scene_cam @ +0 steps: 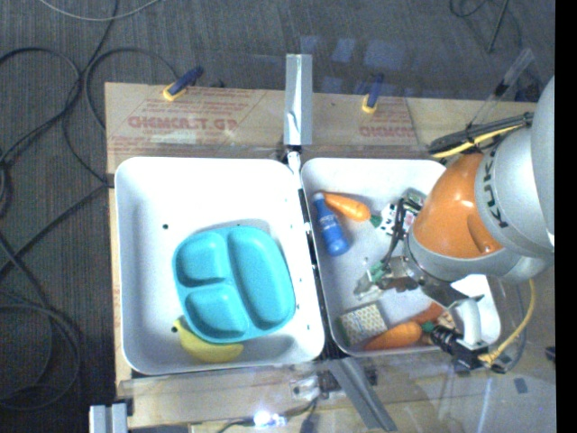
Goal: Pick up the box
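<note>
Currently you have the arm (518,192) reaching over the right bin (317,269) from 3 o'clock, with its orange band (455,215) covering much of that bin's right half. The gripper (383,280) sits low near the middle of the bin. Whether it is wide or narrow you cannot tell from this view, and nothing can be seen held in it.

The box (361,321), grey and speckled, lies on the bin floor toward 6 o'clock, just below the gripper. Whether the two touch you cannot tell. An orange carrot (397,336) lies right beside the box at its 4 o'clock.

A blue bottle (329,225) lies toward 10 o'clock in the bin, with a second carrot (349,207) near 11 o'clock.

The left bin (144,269) holds a blue divided plate (236,282), with a yellow item (209,347) partly under its 7 o'clock edge.
</note>
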`<action>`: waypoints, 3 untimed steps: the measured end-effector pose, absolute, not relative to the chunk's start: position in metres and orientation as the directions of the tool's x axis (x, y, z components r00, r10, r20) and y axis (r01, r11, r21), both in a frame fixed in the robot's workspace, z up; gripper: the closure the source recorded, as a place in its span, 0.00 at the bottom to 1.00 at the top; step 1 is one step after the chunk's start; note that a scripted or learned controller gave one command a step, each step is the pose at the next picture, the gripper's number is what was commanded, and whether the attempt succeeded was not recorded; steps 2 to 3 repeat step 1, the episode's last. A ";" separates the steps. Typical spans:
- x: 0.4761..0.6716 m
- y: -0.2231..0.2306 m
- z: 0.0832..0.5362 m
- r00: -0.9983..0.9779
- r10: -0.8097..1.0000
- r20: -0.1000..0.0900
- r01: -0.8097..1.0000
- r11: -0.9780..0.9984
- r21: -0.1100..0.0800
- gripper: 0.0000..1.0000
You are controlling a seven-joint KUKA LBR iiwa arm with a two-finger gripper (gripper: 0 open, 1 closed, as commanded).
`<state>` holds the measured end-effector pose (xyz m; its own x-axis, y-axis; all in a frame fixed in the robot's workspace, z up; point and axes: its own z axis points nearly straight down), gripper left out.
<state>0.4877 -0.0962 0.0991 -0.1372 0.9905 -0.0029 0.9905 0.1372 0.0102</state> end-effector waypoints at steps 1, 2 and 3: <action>0.488 -0.096 0.099 -0.137 0.991 -0.003 0.991 0.137 0.010 0.00; 0.488 -0.096 0.099 -0.137 0.991 -0.003 0.991 0.137 0.010 0.00; 0.488 -0.096 0.099 -0.137 0.991 -0.003 0.991 0.137 0.010 0.00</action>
